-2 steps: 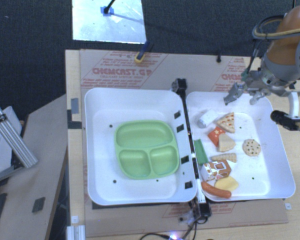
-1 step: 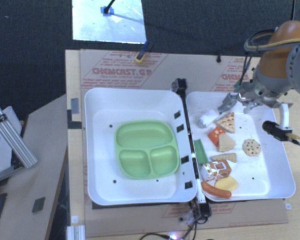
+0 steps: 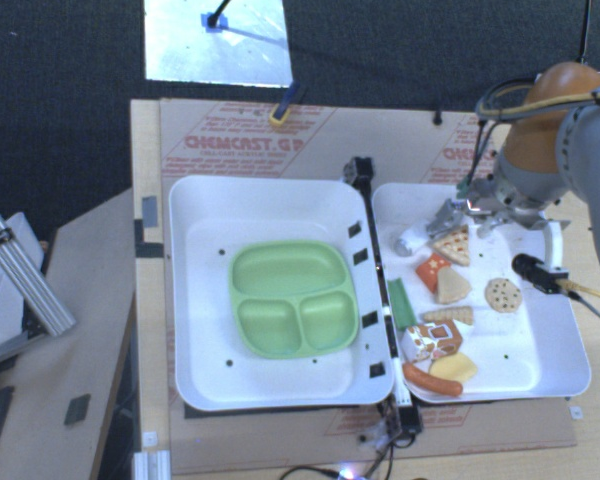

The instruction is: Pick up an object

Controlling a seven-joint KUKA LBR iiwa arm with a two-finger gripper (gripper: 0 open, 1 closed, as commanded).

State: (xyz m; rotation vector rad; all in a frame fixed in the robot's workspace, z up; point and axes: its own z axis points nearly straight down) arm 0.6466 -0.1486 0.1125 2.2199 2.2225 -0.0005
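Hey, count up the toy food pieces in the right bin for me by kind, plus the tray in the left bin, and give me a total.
Pizza slice: 1
Cookie: 1
Sausage: 1
Gingerbread house: 1
Green stick: 1
Other pieces, kind unclear: about 5
Green tray: 1
Total: about 11

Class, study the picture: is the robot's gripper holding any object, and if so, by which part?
It cannot be told. The gripper hangs low over the right bin, beside the pizza slice.

Grey arm cropped at frame's right

The grey-and-orange robot arm [image 3: 565, 128] runs off the right edge; its gripper [image 3: 458, 211] fingers are indistinct.
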